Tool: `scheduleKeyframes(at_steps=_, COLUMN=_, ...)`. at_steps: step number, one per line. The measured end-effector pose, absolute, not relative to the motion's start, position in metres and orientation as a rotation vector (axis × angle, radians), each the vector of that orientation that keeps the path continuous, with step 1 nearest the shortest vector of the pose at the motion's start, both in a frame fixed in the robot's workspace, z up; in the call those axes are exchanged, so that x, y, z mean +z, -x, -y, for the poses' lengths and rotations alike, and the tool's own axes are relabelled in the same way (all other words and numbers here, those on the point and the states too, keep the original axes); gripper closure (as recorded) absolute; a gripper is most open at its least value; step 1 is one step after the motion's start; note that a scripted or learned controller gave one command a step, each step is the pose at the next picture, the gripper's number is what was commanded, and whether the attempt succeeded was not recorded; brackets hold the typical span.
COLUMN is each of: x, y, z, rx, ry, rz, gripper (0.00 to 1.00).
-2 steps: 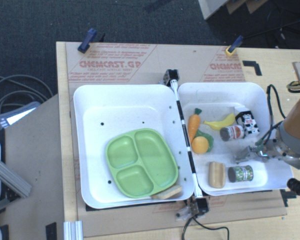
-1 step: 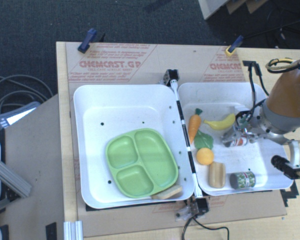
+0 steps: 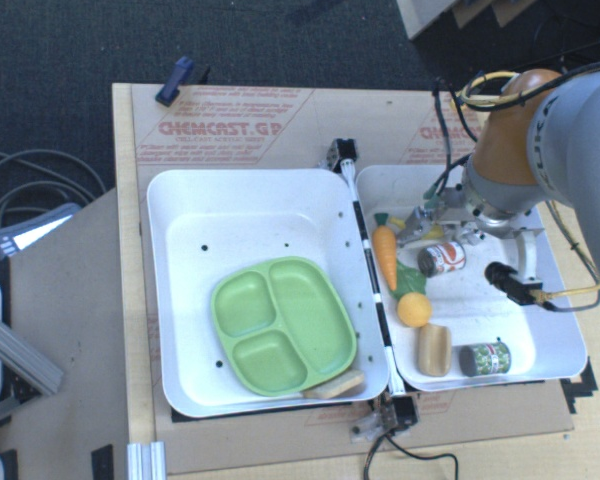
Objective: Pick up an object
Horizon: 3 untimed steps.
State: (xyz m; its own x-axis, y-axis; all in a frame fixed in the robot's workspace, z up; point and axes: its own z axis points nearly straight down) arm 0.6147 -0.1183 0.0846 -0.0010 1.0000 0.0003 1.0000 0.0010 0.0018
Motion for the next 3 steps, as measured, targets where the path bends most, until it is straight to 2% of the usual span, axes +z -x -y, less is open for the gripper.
scheduleKeyframes(at_steps=1, x=0.084, y=-0.575, z=0.135, rx=-0.002, ry=-2.224, rz=-2.222, gripper=0.00)
scheduleKeyframes(at_steps=2, x=0.095, y=-0.577, z=0.135, rx=0.002, ry=-2.221, rz=-2.219, gripper=1.00)
scheduleKeyframes(at_steps=3, x=0.095, y=-0.577, z=0.135, rx=0.002, ry=-2.221, rz=-2.219, gripper=0.00)
